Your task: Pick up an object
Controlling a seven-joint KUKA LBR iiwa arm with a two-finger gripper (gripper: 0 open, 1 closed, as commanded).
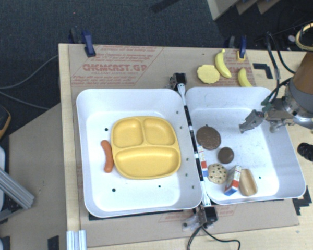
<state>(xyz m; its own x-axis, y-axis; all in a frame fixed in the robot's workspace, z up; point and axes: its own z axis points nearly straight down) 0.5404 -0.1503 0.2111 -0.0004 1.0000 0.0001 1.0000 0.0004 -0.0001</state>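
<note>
Tray (145, 146) in L bin (88, 139), sausage (107, 155) beside.

The arm (307, 87) is cut off by the frame's edge at three o'clock. The end effector (250, 123) fingers are too small to tell apart.

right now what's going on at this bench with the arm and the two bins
A robot arm reaches in from the right, its gripper hovering over the right bin with nothing held. Below it lie two brown round patties, a chocolate-chip cookie, a small carton and a bread roll. The left bin holds a yellow divided plate with a sausage beside it. Nothing has been picked up yet.
</note>
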